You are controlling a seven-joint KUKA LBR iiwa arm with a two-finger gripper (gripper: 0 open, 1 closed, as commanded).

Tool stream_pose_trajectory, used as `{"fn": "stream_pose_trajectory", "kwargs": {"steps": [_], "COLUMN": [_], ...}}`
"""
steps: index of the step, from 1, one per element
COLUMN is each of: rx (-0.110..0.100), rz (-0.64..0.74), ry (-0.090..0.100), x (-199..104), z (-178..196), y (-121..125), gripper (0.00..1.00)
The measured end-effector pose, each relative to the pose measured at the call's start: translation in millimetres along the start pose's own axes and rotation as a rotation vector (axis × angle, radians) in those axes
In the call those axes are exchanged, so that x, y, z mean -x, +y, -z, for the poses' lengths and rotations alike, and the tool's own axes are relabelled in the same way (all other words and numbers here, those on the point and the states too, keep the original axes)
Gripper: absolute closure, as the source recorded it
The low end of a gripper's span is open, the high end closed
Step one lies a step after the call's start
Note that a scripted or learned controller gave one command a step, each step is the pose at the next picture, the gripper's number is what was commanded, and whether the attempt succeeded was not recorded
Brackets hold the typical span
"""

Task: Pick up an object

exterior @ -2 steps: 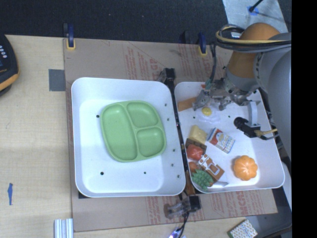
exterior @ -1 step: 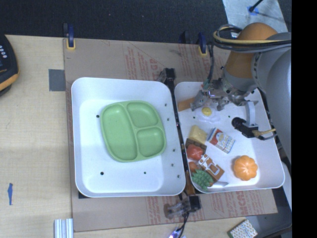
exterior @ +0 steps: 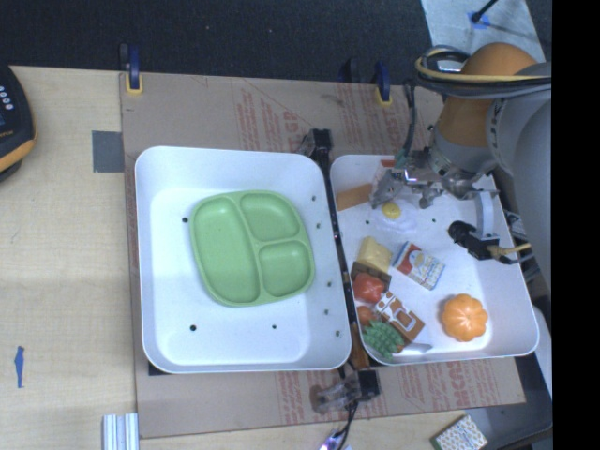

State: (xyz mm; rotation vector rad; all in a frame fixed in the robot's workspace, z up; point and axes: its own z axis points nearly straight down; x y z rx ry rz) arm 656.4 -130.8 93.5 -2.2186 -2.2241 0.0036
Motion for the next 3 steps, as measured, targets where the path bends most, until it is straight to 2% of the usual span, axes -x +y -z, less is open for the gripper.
{"fn": "stream_pose_trajectory", "kwargs": {"steps": [1,3], "rx": [-0.003,-0.003], "rz": [0.003,0.002], "ry": [0.001,0.002], "x": [-14.4,-14.7], "z": [-1.5,-1.4], "y": [-0.2,-0.2], "gripper": [0.0,0.0]}}
